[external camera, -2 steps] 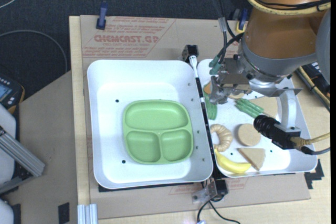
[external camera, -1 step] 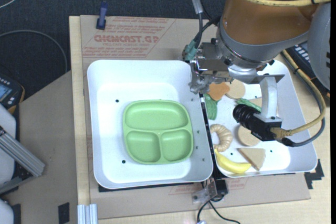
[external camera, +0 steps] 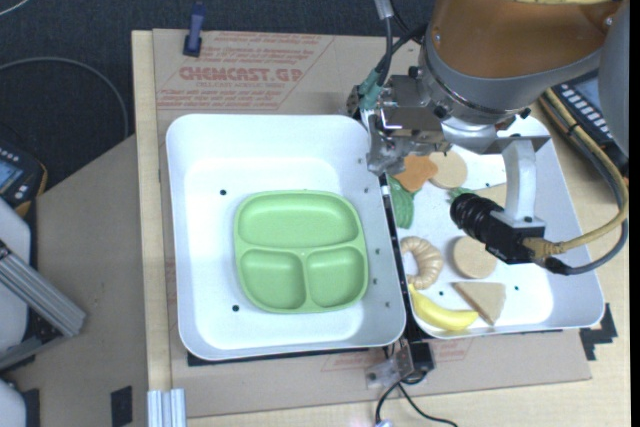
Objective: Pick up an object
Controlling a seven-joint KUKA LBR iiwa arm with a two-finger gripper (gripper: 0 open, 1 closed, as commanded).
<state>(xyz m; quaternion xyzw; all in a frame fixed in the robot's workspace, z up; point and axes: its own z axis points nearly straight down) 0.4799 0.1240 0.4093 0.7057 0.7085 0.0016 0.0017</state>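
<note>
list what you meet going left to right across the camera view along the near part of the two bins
left shallow white bin → green three-compartment plastic tray → yellow toy banana → tan wedge-shaped toy slice → right shallow white bin

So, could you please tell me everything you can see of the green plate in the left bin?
The green plate is pale green and looks like matte plastic, a rounded rectangle with three compartments: one long one at the far side and two smaller ones nearer the camera. It lies flat and upright on the floor of the left bin, roughly central. Nothing lies in it, and the gripper is not touching it.
</note>
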